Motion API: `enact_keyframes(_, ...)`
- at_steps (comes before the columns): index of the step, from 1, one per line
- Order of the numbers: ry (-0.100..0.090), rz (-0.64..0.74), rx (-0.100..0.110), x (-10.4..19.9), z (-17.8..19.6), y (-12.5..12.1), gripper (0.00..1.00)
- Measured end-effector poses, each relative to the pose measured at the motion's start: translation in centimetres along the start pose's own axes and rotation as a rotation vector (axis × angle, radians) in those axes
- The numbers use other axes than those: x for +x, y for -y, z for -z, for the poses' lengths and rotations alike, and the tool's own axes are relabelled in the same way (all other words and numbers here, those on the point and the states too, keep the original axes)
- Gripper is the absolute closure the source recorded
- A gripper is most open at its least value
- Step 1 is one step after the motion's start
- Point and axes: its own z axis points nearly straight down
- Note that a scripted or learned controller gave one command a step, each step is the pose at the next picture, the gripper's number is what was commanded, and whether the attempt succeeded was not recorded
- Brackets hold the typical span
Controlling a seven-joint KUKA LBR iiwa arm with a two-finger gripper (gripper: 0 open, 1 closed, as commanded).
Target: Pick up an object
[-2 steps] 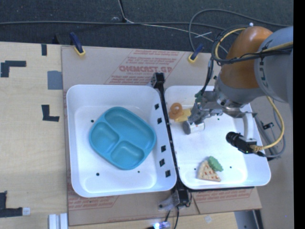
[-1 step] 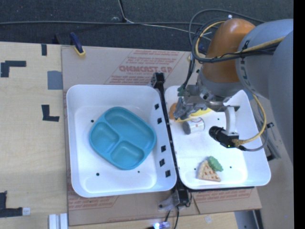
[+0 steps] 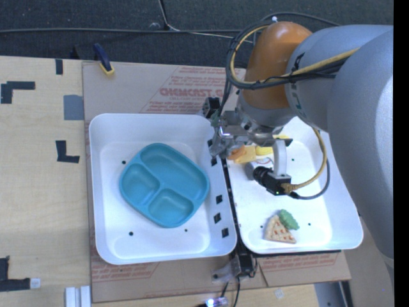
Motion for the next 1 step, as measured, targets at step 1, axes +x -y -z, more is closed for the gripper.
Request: enact_keyframes(1, 0.000, 0.000, 0.000, 5.20, -0.53, -0.86, 1.00)
